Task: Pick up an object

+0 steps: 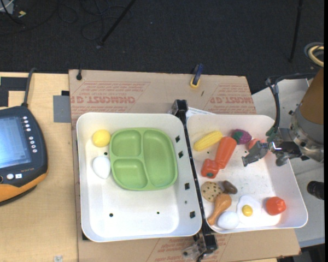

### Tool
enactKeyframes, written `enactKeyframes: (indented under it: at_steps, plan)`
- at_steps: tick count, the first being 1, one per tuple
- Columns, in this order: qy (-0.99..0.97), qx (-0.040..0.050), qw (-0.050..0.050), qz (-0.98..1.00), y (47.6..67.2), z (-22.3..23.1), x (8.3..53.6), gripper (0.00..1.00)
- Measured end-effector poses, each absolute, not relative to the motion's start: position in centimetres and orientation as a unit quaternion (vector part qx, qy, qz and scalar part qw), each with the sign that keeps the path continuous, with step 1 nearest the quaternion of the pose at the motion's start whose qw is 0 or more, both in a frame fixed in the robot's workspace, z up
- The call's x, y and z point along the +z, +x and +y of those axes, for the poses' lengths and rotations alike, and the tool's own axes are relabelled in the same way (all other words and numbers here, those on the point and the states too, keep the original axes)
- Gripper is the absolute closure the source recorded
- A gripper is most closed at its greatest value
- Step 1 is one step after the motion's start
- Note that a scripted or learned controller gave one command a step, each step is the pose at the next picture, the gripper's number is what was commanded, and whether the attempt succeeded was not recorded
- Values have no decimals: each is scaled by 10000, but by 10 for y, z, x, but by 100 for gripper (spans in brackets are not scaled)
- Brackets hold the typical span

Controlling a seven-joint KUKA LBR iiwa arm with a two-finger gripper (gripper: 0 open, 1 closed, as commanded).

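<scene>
We found the counter (44, 212) carrying two shallow white bins side by side on cardboard. The left bin (131, 222) held a green divided tray (143, 159), with a yellow ball (100, 138) and a white egg (101, 167) just beside the tray's left rim; its lower half lay bare. The right bin (287, 222) held the toy foods: an orange carrot (221, 154) lying tilted, a yellow corn cob (207, 140) touching its top end, a purple piece (241, 136), a cookie (210, 190), a drumstick (220, 204), a fried egg (247, 209) and a red tomato (275, 205). The gripper (255, 153) hung over the bin's upper right, beside the carrot, nothing visibly between its fingers; how wide they stood we could not tell.
</scene>
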State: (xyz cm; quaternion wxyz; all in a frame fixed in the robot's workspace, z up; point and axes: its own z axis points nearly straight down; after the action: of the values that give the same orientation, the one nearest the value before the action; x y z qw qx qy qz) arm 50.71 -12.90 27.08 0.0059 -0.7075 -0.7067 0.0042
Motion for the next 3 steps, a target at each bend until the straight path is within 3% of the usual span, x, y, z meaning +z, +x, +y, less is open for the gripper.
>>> enactKeyframes:
  at_steps: [1,2,3]
  plan:
    - [-7068,9,17,-7074,509,-129,277,0]
    - [-7065,13,25,-7077,518,-130,220,0]
    - [-7063,16,34,-7079,508,-125,170,0]
